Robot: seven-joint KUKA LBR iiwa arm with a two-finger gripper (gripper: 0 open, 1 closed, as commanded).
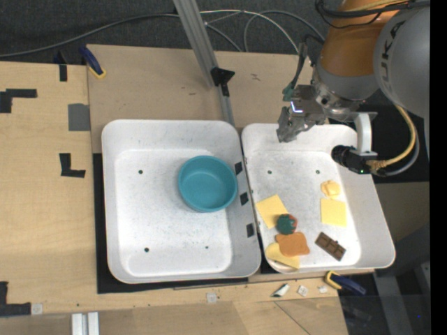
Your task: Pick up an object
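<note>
A grey-and-orange arm [370,40] is hanging over the tabletop [42,187], its gripper [288,132] hovering above the far edge of the right bin [370,208], empty; whether its fingers are spread cannot be told. A teal bowl [207,183] is sitting in the left bin [133,208]. Yellow slices [334,212], an orange piece [292,243], a brown block [330,246] and a green ball [286,223] are lying near the right bin's front.

A teal bowl [207,182] sits upright in the left bin [126,152], right of its centre. In the right bin [377,257], toward the near end: a yellow square [270,209] touching a small green ball [286,223], an orange slab [292,244] over a pale yellow piece [276,257], a brown bar [330,246], a second yellow square [334,212], and a small yellow lump [330,188] just above it.
</note>
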